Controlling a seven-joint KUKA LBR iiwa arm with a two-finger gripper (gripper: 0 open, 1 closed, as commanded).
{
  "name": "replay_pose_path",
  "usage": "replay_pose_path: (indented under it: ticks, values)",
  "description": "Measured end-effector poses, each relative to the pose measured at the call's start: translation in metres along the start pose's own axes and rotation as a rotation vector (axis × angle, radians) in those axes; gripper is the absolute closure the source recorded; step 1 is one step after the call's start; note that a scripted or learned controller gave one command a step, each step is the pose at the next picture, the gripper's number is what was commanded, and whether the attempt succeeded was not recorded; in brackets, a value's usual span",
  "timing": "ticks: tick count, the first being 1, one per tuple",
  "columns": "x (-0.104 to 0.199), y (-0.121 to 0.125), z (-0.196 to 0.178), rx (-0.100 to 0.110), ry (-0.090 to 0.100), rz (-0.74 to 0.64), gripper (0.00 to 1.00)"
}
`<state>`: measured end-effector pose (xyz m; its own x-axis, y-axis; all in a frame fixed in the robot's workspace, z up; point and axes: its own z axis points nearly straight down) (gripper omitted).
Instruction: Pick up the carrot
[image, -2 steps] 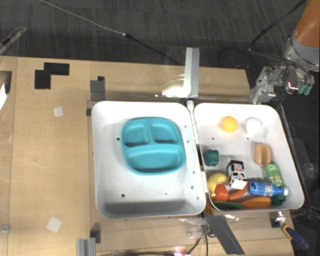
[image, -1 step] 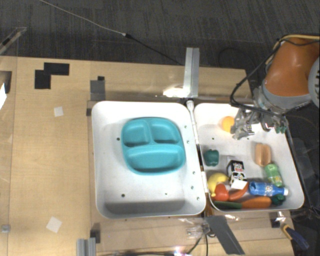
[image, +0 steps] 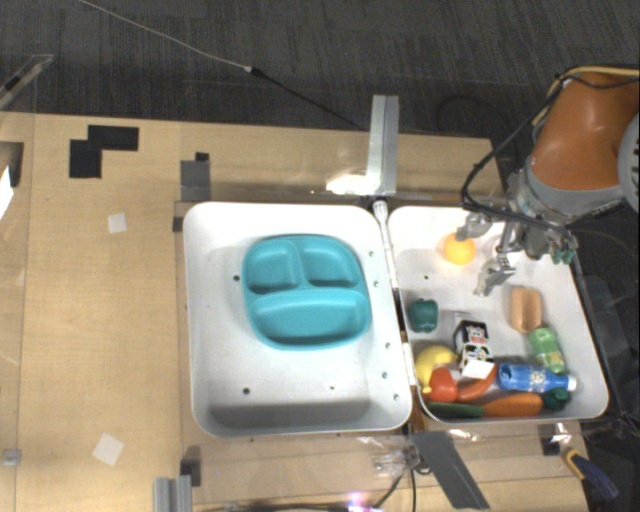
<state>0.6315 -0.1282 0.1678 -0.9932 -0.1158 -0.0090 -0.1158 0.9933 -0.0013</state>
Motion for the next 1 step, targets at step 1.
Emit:
replay_pose_path:
  ticks: [1]
  values:
    - [-0.0349,-0.0204,0.0796,-0.001,0.011,0.08,0.0]
